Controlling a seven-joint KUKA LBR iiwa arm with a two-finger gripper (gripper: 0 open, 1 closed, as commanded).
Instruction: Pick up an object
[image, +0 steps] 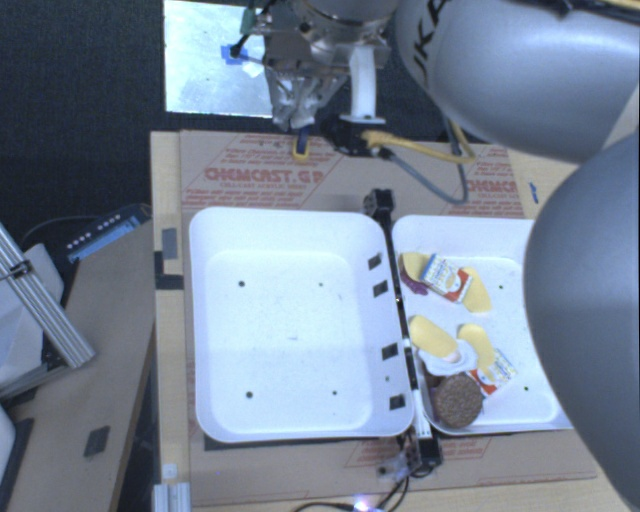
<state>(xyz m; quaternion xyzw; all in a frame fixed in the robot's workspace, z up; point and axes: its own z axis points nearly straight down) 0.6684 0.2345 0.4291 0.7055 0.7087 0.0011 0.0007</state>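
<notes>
Bench: we are looking down on a brown cardboard sheet (255, 172) printed with red lettering, lying under two white bins, with dark floor running along the upper left of the frame.
Left bin (215, 250): we are seeing bare white plastic with a few small dark dots, sitting in the middle of the frame.
Right bin (530, 405): it is sitting right of centre, touching the left bin along a black clip strip (392, 310).
Objects: all are lying in the right bin, bunched toward its left side. A small box (447, 277) with red and white print is resting near the bin's top, on yellow pieces (478, 292). Below it, more yellow pieces (430, 333) are lying with a white cup (462, 355) and a red-and-white packet (495, 372). A brown disc (457, 400) is sitting at the lower left corner of that bin.
Arm (520, 70): it is filling the upper right and right edge of the frame.
Gripper (298, 115): it is hanging at the top centre, above the cardboard's far edge and well apart from both bins. We cannot tell how far its fingers are parted, and we are seeing nothing between them.
</notes>
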